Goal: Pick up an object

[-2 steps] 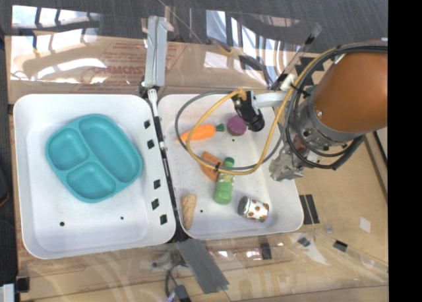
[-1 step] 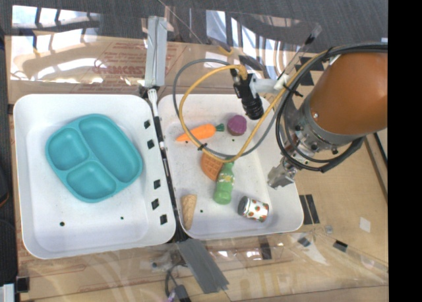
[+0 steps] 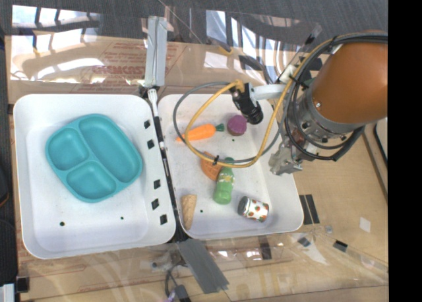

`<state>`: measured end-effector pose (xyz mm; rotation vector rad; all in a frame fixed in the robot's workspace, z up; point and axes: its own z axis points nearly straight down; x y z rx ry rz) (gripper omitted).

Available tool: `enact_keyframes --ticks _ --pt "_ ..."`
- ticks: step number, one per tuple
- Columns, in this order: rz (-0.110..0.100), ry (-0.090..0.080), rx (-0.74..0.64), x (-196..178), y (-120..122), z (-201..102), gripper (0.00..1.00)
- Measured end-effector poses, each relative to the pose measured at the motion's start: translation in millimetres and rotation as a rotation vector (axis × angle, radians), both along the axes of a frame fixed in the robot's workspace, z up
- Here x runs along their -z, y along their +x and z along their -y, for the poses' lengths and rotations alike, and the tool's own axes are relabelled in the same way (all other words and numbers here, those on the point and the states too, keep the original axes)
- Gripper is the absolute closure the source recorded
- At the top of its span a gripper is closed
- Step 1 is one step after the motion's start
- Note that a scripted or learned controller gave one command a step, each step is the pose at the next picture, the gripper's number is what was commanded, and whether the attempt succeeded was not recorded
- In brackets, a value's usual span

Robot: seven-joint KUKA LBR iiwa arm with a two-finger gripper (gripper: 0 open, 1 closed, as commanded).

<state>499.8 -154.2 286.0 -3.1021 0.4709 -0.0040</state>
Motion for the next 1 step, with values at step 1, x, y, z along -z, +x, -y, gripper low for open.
enact_keyframes --ticks 1 --pt "-0.011 -0.002 0.424 30.3 -13.7 -3.0 1.00"
